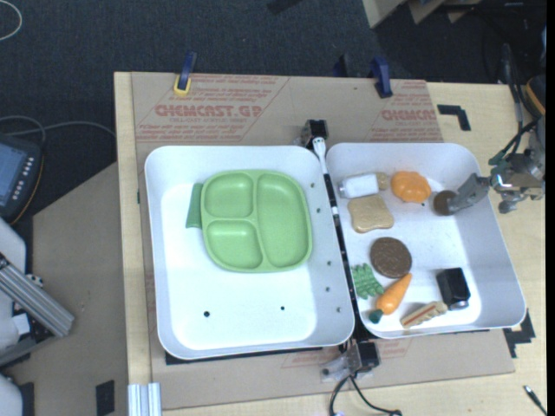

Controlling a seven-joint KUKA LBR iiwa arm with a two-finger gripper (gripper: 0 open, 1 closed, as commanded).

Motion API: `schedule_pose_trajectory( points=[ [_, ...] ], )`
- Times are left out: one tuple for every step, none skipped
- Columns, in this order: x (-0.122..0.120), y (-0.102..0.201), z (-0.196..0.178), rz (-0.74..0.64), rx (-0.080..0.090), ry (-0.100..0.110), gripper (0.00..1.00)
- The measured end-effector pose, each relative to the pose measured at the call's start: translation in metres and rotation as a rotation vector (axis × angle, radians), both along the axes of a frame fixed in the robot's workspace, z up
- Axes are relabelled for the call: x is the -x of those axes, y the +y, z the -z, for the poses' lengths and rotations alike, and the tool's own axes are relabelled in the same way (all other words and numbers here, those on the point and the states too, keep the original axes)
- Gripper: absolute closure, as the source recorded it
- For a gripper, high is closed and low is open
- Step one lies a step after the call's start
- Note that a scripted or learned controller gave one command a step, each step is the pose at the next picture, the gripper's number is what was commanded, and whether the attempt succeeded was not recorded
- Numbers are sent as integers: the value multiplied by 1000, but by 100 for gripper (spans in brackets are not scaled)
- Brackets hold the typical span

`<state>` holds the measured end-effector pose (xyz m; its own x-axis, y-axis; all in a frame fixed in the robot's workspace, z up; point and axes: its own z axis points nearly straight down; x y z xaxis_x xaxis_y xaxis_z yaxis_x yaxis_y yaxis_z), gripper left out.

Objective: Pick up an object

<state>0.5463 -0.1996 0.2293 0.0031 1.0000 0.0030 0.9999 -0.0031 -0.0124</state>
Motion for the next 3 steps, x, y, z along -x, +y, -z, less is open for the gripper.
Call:
schedule_pose_trajectory(
  points=[
    [-3, 0, -7, -3, 3, -13, 0],
    [-8, 9, 48, -5, 1, -8, 0],
    [2, 5, 99, -2, 0, -6, 0]
  ],
)
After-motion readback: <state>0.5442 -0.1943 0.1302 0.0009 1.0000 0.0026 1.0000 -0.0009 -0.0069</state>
